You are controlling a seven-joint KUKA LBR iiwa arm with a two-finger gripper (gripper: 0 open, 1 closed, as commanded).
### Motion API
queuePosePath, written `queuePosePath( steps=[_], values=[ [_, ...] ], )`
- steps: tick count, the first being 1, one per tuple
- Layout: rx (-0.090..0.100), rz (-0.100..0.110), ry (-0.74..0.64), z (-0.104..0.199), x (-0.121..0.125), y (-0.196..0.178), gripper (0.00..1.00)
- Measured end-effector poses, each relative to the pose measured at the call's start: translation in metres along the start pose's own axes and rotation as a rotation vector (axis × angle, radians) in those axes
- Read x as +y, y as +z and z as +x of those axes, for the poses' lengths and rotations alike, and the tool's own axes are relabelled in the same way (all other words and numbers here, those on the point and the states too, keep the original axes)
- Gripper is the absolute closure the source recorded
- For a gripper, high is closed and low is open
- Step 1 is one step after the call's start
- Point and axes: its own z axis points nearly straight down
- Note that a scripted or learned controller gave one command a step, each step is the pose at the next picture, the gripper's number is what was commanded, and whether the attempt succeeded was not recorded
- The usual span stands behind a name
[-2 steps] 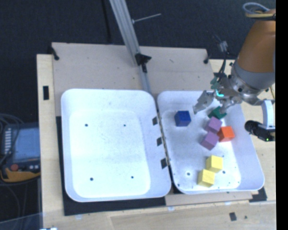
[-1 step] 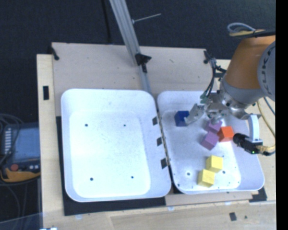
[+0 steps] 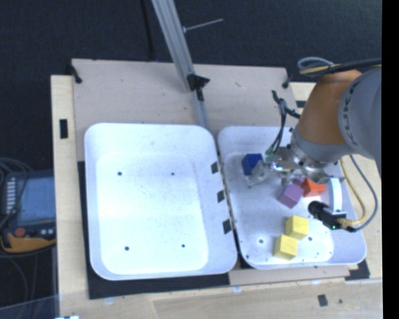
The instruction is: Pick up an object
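In the right bin [image 3: 349,244] lie several small blocks. A blue block [image 3: 252,162] sits near the bin's left wall. A purple block [image 3: 291,195] and an orange block [image 3: 312,187] lie side by side in the middle. Two yellow blocks [image 3: 296,226] [image 3: 286,246] rest toward the front. My gripper [image 3: 266,170] hangs low over the bin, just right of the blue block and close against it. Whether it touches the block is unclear. The wrist hides part of the bin behind it.
The left bin [image 3: 153,198] lies beside the right one, with small clips along the shared wall. A slanted metal post [image 3: 176,38] rises at the back. Cables [image 3: 356,205] loop off the arm over the right bin's edge.
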Motion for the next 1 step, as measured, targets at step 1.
queuePosePath(
  steps=[1],
  values=[
    [-0.001, -0.008, 0.000, -0.0013, 0.0012, 0.0470, 0.00]
  ],
)
